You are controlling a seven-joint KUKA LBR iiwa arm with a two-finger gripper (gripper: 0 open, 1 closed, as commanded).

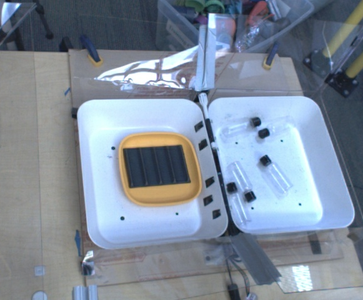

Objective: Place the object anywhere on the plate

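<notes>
A yellow plate (160, 195) with a dark ribbed centre lies flat in the left white bin (97, 167). Several small clear vials with black caps are scattered in the right white bin (322, 161). One vial (275, 174) lies near that bin's middle, with its cap pointing up-left. Two vials (238, 174) lie close to the divider at the bin's left side. Two more vials (240, 128) lie toward the bin's far edge. All vials lie on their sides, and nothing rests on the plate.
A row of small black clips (206, 164) runs along the seam between the bins. A crinkled clear plastic sheet (162, 74) lies behind the left bin. A clear tub of coloured toys (231, 5) stands beyond the bench.
</notes>
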